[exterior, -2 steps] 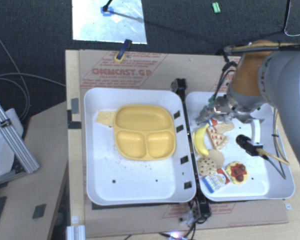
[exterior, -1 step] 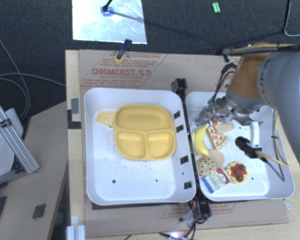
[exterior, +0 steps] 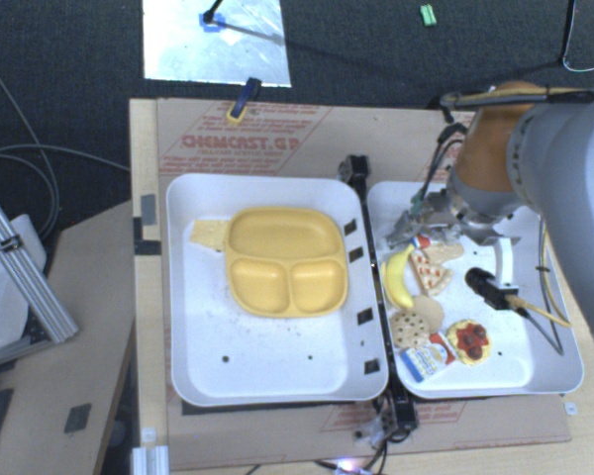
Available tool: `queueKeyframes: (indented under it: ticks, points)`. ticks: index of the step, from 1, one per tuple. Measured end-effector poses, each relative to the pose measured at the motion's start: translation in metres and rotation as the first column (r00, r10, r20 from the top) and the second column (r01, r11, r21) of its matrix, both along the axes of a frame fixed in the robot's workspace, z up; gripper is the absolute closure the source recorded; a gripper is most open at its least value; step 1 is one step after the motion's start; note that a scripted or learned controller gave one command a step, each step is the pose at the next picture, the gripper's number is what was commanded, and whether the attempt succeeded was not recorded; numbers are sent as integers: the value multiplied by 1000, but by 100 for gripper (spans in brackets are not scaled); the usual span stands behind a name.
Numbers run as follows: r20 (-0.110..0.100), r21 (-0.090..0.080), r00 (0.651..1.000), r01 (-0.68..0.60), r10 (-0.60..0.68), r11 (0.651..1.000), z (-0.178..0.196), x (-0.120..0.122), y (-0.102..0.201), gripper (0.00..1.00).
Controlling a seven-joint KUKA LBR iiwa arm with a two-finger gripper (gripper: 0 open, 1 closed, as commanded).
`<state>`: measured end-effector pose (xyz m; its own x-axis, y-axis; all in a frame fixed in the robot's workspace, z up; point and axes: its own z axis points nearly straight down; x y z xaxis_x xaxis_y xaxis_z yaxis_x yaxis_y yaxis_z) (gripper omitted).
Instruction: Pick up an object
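My gripper (exterior: 421,228) hangs low over the back left part of the right bin (exterior: 544,359), above a small red and white item (exterior: 423,242). Just in front of it lie a yellow banana (exterior: 398,277) and a pizza slice (exterior: 432,273). Nearer the front edge are a round beige cookie (exterior: 429,312), a waffle-like cracker (exterior: 407,332), a blue and white packet (exterior: 423,356) and a red fruit tart (exterior: 469,339). The wrist and the grey arm hide the bin's back right corner.
The left bin (exterior: 203,364) holds a yellow divided tray (exterior: 282,260) with a pale yellow flat piece (exterior: 209,234) beside its left edge. A black clip (exterior: 355,169) sits on the divider between the bins. Cardboard lies under both bins.
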<state>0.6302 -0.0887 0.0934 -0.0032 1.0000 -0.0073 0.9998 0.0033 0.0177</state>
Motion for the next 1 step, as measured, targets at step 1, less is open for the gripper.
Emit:
queueKeyframes:
  ticks: [1]
  points:
    - [-9,6,1000,-2,2,1000,6,5,0,0]
